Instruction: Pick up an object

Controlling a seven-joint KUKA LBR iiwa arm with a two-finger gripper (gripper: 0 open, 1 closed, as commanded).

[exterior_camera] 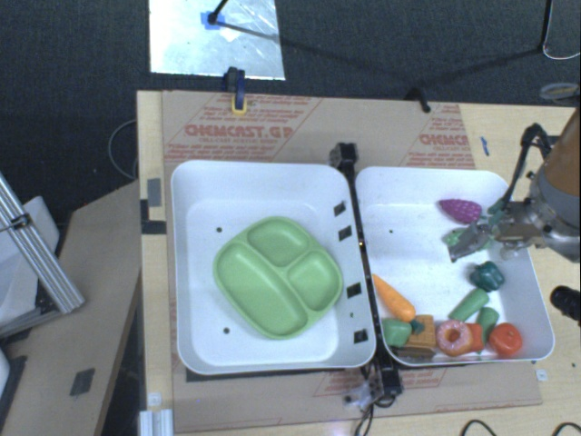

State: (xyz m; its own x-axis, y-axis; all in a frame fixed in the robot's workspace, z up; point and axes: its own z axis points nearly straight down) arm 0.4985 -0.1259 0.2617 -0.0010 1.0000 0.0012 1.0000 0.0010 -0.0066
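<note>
Right now the gripper (465, 241) hangs over the right bin (399, 209), reaching in from the right side of the view, its metal tip pointing leftward toward the bin's middle. How far its jaws stand apart cannot be told from this angle, and nothing can be made out between them. It sits just below a purple toy (461, 210) lying near the bin's upper right, and just above a dark teal piece (487, 275); whether it touches either is unclear.

Along the bin's lower edge lies a cluster of toy food: an orange carrot (394, 298) slanting near the divider, a green piece (396, 332) below it, a brown block (420, 334), a pink frosted donut (452, 336), a red-orange tomato (506, 338), and a green vegetable (468, 304) slanting up toward the teal piece.

The left bin (195, 243) holds a light green divided plate (277, 277) with three compartments, lying flat near its middle. Both bins rest on brown cardboard (300, 125) spread over the worktop (150, 116).
</note>
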